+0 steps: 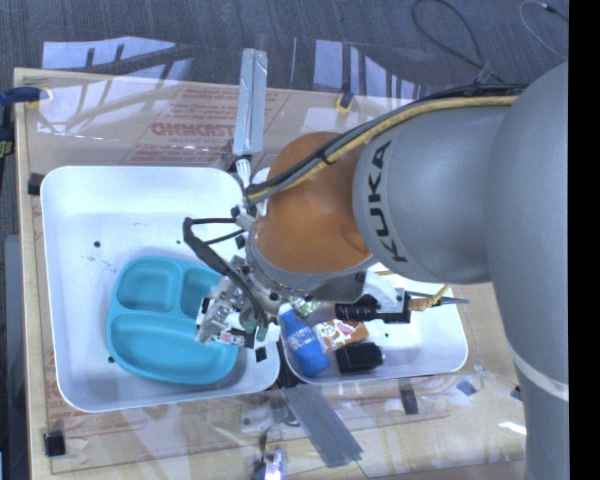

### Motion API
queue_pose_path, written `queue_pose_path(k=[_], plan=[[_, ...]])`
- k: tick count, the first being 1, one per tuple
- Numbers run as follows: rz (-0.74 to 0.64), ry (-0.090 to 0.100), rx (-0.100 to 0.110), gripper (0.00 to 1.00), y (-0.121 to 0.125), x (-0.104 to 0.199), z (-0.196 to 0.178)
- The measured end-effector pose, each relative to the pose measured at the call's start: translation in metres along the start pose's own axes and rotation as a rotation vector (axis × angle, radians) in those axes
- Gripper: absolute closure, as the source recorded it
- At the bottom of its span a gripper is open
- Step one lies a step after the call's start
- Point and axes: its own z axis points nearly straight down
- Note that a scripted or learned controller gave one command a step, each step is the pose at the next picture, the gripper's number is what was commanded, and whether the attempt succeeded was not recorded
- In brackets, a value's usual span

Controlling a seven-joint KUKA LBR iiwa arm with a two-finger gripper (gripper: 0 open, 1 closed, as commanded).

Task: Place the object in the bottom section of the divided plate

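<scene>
A turquoise divided plate [160, 343] lies in the left white bin [70, 228], with two small sections at its far side and one large section nearest the front. My gripper [225, 320] hangs over the plate's right edge, beside the large front section. Wires and metal parts crowd it, and I cannot make out any object in it. The big grey and orange arm [380, 208] hides most of the right bin.
The right bin [442, 353] holds a blue bottle [302, 340], a black object [358, 357], an orange-red packet [334, 332] and a yellow-tipped tool [427, 300]. The wall between the two bins runs just right of the gripper. Blue clamps [10, 96] sit at the bench's left edge.
</scene>
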Motion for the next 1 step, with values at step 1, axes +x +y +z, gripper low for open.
queue_pose_path(k=[1], plan=[[0.0, -0.001, 0.0, 0.0, -0.0002, -0.0003, -0.0002]])
